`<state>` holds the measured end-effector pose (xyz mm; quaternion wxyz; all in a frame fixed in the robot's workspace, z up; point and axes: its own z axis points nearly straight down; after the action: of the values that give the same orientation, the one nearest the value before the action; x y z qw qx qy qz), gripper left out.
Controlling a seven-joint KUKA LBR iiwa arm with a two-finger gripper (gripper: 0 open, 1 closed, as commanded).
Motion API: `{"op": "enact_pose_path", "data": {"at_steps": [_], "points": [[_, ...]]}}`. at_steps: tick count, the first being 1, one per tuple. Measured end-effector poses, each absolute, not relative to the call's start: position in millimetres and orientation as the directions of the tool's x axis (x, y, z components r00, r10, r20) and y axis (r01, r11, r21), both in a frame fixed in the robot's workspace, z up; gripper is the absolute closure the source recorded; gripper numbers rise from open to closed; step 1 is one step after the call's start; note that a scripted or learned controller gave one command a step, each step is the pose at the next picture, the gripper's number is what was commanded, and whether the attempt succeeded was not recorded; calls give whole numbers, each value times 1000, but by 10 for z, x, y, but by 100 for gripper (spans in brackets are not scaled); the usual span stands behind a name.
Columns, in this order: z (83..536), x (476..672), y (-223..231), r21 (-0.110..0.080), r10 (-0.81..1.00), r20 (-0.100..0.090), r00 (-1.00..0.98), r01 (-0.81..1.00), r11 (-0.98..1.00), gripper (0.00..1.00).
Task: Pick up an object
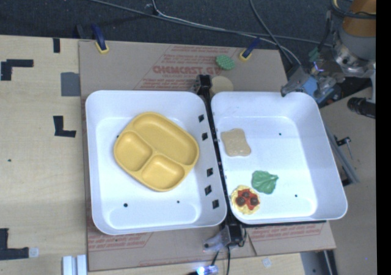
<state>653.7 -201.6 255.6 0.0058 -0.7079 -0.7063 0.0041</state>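
Nearest the lens, at the front edge of the right-hand bin (317,145): a small round pizza-like toy (245,200) with red topping, touching or just beside a green leaf-shaped piece (264,181). Further back in the same bin, near the divider: a flat tan piece (235,143), apart from the other two. Alone in the left-hand bin (98,164): a yellow divided tray (156,151) with three compartments, set at an angle. Out on the cardboard behind the bins: a small green item (225,61), too small to identify.

Over the right bin's far right corner, well apart from every piece: the gripper (317,78) of the grey arm with its orange band. Impossible to tell how wide it stands, its end lost in cables and dark parts. Nothing seen in its hold.

By the look of things, task not yet begun in earnest: no object lifted, all pieces flat on the bin floors. Left to do, judging from this: pick a target, travel over it, descend, close and raise. Likeliest candidates the three small pieces in the right bin, nearest the arm.
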Motion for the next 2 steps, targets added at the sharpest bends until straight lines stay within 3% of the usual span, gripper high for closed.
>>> {"op": "enact_pose_path", "data": {"at_steps": [1, 2], "points": [[2644, 6561, -2009, -1, 1000, -1, -1, 1000, 1, 0], [2209, 6534, -1985, -5, 1000, 0, -2, 1000, 2, 0]]}}
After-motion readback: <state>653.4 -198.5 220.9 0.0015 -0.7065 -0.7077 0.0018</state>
